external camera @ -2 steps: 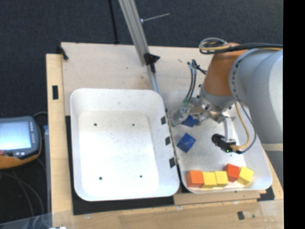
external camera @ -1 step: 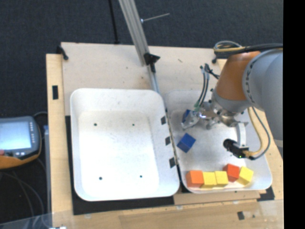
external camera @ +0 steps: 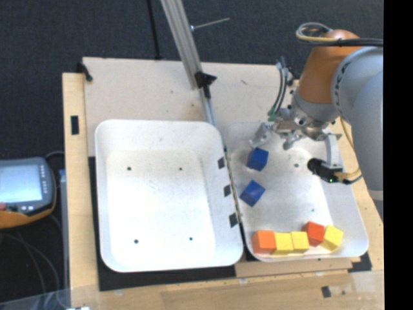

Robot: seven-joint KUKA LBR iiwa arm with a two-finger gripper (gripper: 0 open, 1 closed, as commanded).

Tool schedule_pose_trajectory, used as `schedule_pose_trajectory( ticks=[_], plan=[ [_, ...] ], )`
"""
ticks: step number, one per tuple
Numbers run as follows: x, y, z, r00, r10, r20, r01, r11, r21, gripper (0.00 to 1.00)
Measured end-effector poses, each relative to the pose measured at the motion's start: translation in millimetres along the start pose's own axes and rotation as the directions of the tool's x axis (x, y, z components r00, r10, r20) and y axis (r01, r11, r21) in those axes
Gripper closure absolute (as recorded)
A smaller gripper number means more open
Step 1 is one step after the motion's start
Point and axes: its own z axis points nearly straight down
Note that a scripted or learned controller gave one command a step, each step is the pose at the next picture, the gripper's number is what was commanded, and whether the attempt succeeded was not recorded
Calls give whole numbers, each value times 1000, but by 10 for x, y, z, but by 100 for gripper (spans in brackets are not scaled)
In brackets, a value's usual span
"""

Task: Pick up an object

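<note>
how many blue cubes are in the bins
2, both in the right bin: one near its upper left, below the tool, the other just below it by the divider. None seem hidden.

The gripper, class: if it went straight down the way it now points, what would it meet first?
Probably the bare floor of the right bin. The gripper hangs near the bin's far end; the upper blue cube lies just beside that line, so depth leaves some doubt.
</note>
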Motion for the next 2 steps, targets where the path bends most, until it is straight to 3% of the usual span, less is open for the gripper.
schedule_pose_trajectory(
  ticks=[1,2],
  plan=[
    [389,-585,503,1000,3,-2,-3,1000,9,0],
    [-502,-874,-227,1000,10,5,-10,1000,2,0]
  ],
)
